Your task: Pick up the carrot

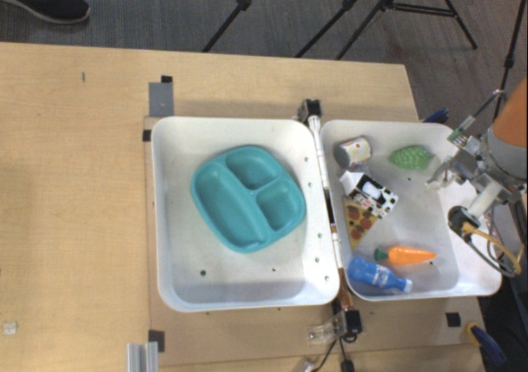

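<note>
Carrot [410, 256] lies flat at 5 o'clock in right bin [474, 284], green end toward blue bottle [375, 275], just beside it. I judge it light, stiff, smooth toy; grip mid-body across width. Tool [464, 172] at bin's 3 o'clock, partly cut off; state: cannot tell.

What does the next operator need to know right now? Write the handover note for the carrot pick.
Gripper: at the right edge of the right bin, over its rim; whether the fingers are open or shut cannot be told from here.
Carrot: lying on its side near the front of the right bin, just above the blue bottle, apart from the gripper.
Also in that bin: a small can, a green object and a black-and-white toy. The teal divided plate sits in the left bin.
Done: nothing yet; carrot not picked.
Left: reach, grasp, lift.
</note>
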Robot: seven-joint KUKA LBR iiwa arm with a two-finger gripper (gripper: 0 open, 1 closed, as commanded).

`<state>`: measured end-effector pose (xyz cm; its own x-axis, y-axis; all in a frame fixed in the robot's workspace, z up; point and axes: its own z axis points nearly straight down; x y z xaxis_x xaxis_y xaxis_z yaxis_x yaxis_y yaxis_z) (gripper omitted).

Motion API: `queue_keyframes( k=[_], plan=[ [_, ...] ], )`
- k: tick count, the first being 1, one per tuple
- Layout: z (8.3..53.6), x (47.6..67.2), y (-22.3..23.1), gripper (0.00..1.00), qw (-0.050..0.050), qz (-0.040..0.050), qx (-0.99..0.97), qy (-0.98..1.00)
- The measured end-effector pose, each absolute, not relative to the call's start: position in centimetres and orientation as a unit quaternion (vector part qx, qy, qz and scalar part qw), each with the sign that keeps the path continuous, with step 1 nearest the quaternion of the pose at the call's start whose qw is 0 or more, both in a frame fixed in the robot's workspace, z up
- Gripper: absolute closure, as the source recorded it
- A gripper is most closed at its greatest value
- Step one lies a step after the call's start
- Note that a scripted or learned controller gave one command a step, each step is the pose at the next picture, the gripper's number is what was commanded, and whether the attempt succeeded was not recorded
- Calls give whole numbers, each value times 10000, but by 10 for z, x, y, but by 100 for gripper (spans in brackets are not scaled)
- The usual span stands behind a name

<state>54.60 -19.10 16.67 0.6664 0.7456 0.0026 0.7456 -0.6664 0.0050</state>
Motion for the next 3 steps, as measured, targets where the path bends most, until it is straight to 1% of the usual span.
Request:
queue_keyframes(
  k=[1,2,3],
  plan=[
    [102,488,-139,0,3,12,8786,4775],
    [91,493,-88,0,52,84,9551,2961],
    [103,496,-87,100,59,117,9539,2999]
  ],
)
